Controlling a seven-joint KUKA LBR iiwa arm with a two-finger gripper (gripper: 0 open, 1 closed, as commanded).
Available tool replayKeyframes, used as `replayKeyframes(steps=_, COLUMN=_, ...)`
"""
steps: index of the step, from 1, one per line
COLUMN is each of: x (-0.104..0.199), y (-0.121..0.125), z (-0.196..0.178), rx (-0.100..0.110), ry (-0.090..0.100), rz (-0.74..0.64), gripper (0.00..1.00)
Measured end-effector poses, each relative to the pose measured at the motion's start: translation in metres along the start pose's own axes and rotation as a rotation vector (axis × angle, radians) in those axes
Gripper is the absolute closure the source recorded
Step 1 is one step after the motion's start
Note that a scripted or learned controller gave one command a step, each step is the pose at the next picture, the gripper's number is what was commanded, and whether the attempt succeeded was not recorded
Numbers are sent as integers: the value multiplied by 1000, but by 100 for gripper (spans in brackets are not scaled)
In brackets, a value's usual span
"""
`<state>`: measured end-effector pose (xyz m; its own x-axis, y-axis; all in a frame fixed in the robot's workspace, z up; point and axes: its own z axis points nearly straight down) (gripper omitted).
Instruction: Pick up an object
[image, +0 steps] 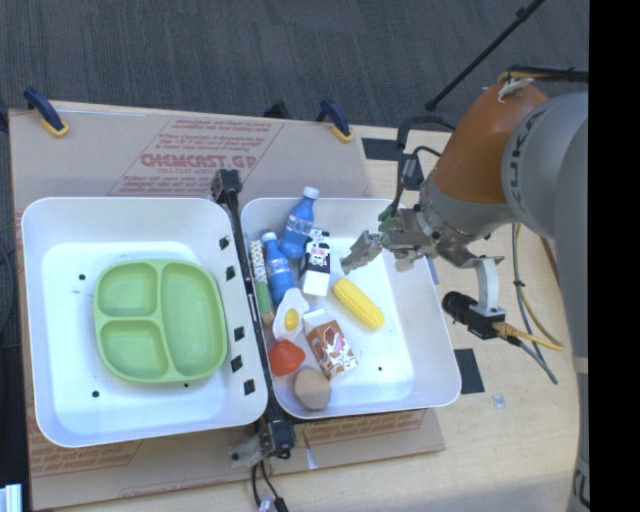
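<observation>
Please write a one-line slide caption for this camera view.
The gripper hovers above the right bin, near the corn cob; a green divided plate lies in the left bin.

Even, fairly bright light falls from above. The 2 white bins (40, 300) come close to washing out, with soft shadows along their walls. The picture is slightly soft throughout (small labels stay unreadable), and the carpet (300, 50) looks dim.
</observation>
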<state>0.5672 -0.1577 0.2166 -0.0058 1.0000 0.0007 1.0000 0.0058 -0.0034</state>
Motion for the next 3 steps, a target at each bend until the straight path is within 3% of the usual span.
replayKeyframes(steps=1, x=-20, y=40, z=107, rx=-15, ry=-1, rz=1, gripper=0)
replayKeyframes(steps=2, x=-3, y=0, z=125, rx=0, ry=-1, rz=1, gripper=0)
replayKeyframes(steps=3, x=-3, y=1, z=114, rx=0, ry=-2, rz=-2, gripper=100)
